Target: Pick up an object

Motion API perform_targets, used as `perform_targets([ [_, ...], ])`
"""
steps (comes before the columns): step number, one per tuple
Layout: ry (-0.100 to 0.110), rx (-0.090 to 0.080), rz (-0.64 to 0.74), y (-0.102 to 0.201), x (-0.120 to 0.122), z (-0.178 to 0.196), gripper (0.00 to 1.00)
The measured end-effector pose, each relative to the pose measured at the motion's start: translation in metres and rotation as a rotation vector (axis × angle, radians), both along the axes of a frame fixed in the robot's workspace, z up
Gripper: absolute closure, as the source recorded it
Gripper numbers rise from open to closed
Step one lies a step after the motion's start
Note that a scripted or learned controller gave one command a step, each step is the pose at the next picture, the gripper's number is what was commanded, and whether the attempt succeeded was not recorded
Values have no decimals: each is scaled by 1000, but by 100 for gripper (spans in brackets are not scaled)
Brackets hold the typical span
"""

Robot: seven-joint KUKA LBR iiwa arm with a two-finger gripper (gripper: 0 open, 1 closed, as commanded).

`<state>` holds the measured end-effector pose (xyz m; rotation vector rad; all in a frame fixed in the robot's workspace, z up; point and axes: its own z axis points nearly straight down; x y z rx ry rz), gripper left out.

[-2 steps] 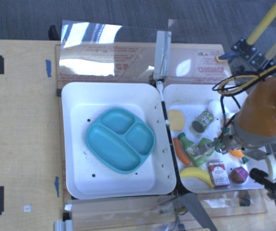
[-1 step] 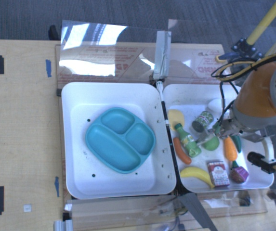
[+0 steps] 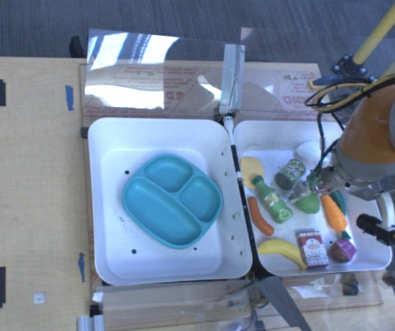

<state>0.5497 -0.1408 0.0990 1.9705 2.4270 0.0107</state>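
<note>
My gripper (image 3: pixel 314 184) hangs low in the right bin (image 3: pixel 376 262), reaching in from the right under the orange band of the arm (image 3: pixel 371 131). It is right over a green pepper-like toy (image 3: pixel 308 203), between a grey-green can (image 3: pixel 290 174) to its left and an orange carrot (image 3: pixel 333 212) to its right. A green bottle (image 3: pixel 272 200) lies further left. The gripper hides part of the green toy, and I cannot make out any object lifted off the bin floor.
The right bin also holds a yellow piece (image 3: pixel 252 165), a red sausage (image 3: pixel 260 216), a banana (image 3: pixel 283 251), a red box (image 3: pixel 311 247), a purple toy (image 3: pixel 342 251) and a white egg (image 3: pixel 307 149). A blue divided plate (image 3: pixel 172 199) lies in the left bin (image 3: pixel 107 185).
</note>
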Motion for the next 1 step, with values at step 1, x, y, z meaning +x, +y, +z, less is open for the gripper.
perform_targets([
  [1, 9, 6, -142, 44, 28, 90, 100],
])
